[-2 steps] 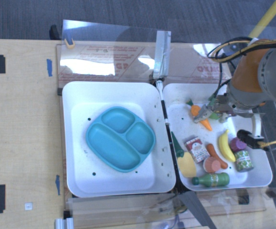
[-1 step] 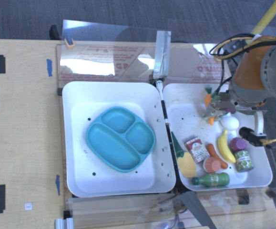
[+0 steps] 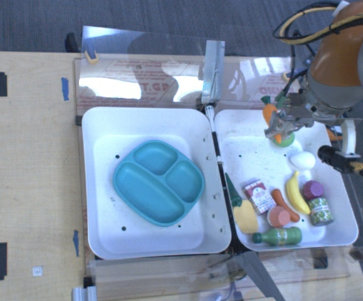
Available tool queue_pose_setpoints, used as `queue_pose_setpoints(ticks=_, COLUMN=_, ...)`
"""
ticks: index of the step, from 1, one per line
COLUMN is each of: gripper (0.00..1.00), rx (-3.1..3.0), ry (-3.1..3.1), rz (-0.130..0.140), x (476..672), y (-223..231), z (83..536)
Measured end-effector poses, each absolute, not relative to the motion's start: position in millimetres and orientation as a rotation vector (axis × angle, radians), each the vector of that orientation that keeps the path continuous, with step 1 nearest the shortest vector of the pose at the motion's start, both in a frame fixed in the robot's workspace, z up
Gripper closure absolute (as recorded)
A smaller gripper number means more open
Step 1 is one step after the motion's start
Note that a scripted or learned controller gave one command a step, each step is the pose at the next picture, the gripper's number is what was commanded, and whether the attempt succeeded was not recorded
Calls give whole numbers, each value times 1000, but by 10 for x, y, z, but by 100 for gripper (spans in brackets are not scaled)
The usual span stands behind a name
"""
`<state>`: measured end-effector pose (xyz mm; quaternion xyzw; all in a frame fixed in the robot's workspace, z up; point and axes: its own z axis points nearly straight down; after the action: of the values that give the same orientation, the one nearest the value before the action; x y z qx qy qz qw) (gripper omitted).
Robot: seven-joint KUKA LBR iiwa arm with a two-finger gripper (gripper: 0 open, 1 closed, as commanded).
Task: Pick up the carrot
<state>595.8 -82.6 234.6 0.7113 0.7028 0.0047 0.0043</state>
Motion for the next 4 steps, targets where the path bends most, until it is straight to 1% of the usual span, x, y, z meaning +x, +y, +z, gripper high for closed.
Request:
queue_pose_setpoints(ticks=1, gripper=100, rx=2405, ry=2019, rz=-1, x=6053, y=-701, z=2117)
queue_pose_setpoints(ticks=2, gripper=0, rx=2405, ry=2018, rz=1, x=6055, y=-702, z=2123)
queue_pose_setpoints(ticks=3, gripper=0, rx=2374, ry=2114, rz=-69, x=6524, y=-1651, z=1657)
queue_pose_setpoints(ticks=4, gripper=0, rx=2271, ry=2159, rz=7, x=6691, y=-1742, z=1187)
